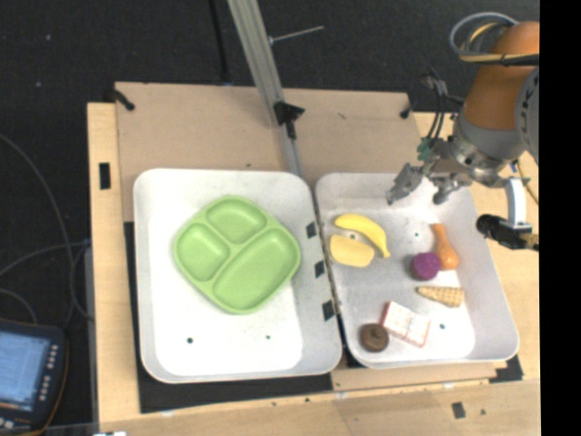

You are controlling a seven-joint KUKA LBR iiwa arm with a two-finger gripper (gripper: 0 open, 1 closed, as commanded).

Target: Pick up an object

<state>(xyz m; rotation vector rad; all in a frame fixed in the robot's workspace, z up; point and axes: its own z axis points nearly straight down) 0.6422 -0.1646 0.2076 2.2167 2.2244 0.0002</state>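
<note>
Overhead view of a bench [218,130] bearing two shallow white bins side by side. Nearest the camera, along the front of the right bin [495,330], lie a brown round piece [373,337] and, just beside it, a small white-and-red box [406,324]. Behind these, a tan ridged cone [441,294] rests near a purple round item [425,265], which touches an orange carrot-like piece [444,246]. Toward the bin's left wall, a yellow banana [363,231] curves over a pale yellow wedge [350,252]. The left bin [159,325] holds a green divided plate [237,253] with three compartments. Farthest back, the gripper [420,189] hangs above the right bin's rear edge, its two fingers spread apart with nothing between them, well apart from the objects. The grey arm [495,98] with its orange band enters from the right.
</note>
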